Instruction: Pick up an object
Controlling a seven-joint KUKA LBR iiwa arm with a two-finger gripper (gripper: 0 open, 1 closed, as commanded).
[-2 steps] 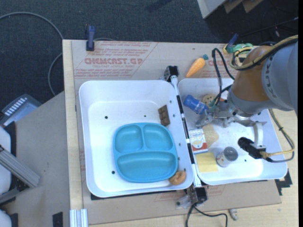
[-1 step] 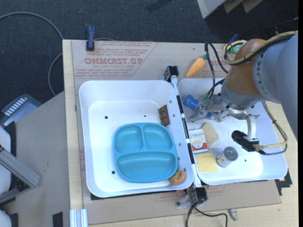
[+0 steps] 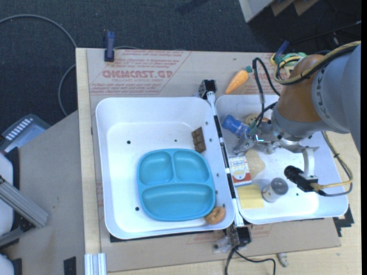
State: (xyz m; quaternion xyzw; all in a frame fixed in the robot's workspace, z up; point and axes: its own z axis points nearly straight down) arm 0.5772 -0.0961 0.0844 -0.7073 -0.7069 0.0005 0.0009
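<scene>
A robotics lab: cardboard-topped bench (image 3: 137,67), white bins (image 3: 114,153), loose cables (image 3: 34,22), carpet floor.

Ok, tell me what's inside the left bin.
The left bin holds a blue divided plate, a small brown block near its right wall, and a tan pastry-like piece at the plate's lower right corner. Whatever lies beneath the plate is covered.

The cardboard sheet (image 3: 137,70) beneath the two bins bore red print, upside down in the camera view, whose large line appeared to read "CHEMCAST GP", while the smaller lines around it were too fine to read.
</scene>
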